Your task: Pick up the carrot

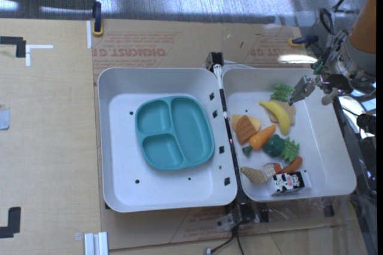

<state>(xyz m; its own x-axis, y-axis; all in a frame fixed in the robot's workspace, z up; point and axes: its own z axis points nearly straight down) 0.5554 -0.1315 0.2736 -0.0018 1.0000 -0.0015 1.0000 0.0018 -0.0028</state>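
Camera view has my claw (303, 90) hanging over the far right part of the right bin (335, 158), its two dark fingers parted a little with nothing between them, the tips just beside the leafy greens (280, 92). I take the carrot (262, 137) as my landmark: it lies near the middle of the right bin, smooth, orange and tapered, slanting with its thicker end toward the banana. My claw is well apart from it, up and to the right. Touching the carrot on its left is a brown ridged bread slice (245, 127) resting on a pale yellow wedge. Just above and right of the carrot curves the glossy yellow banana (278, 113). Just below and right of the carrot sits a bumpy dark green broccoli (276, 145) with a lighter leafy piece beside it, and past that a small second orange piece with a green top (291, 164). Below the carrot lies a tan cone-shaped shell (254, 174), and farther down and right a small black-and-white carton (287, 182) by the bin's near wall. Left of the carrot, across the hinged divider, the left bin (114, 146) holds a matte teal plate (175, 131) with rounded corners and three compartments. Both bins are shallow, white and smooth-walled, standing on brown cardboard.
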